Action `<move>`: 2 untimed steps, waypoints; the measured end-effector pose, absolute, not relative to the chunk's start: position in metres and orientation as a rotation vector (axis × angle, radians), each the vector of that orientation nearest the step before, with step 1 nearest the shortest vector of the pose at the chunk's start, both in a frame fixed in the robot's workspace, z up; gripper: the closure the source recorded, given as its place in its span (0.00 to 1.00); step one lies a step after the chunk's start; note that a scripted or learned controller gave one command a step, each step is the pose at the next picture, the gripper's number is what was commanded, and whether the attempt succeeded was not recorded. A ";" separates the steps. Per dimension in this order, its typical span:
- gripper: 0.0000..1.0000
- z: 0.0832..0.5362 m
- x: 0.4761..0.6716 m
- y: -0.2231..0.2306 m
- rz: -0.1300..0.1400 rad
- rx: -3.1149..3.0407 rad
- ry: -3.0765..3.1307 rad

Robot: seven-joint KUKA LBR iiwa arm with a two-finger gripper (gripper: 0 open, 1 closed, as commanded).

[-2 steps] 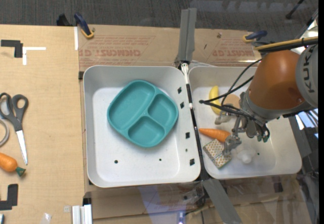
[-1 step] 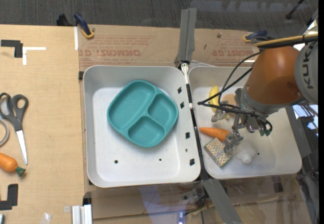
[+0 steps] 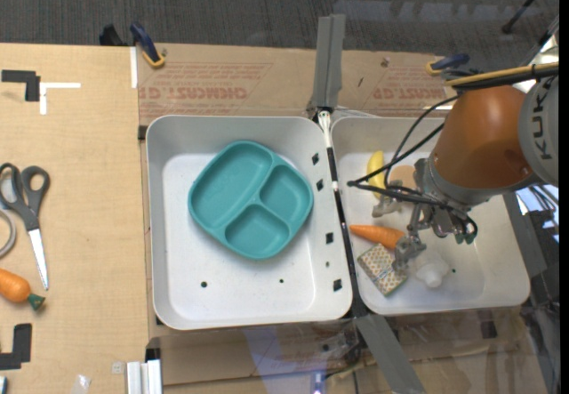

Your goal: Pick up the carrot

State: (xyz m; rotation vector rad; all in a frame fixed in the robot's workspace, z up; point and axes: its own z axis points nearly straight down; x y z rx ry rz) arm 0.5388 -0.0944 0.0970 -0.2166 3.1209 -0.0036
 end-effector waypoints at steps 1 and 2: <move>0.00 0.096 0.553 -0.093 -0.003 -0.057 3.134; 0.00 0.097 0.549 -0.091 -0.001 -0.431 3.100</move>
